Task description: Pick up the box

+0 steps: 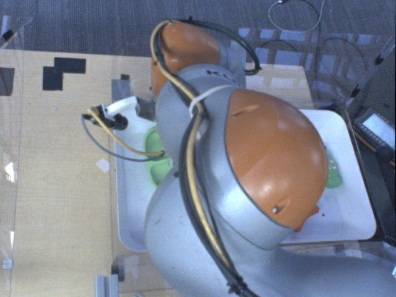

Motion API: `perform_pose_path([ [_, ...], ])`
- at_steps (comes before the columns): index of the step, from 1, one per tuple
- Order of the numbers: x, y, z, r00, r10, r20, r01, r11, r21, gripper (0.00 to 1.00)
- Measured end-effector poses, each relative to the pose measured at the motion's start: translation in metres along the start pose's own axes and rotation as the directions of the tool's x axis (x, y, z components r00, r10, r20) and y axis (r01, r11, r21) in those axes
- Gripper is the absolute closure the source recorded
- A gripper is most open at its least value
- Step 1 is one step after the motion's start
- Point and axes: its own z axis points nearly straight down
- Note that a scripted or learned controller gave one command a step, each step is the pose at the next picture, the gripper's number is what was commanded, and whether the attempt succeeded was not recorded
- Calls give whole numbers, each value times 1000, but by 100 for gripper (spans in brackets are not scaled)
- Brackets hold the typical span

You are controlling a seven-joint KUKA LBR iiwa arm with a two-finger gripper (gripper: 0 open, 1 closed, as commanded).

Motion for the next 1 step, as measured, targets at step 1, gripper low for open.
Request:
perform_pose_path([
  [1,-54,25,18,1000,-13,-12,13,1000,1,0],
])
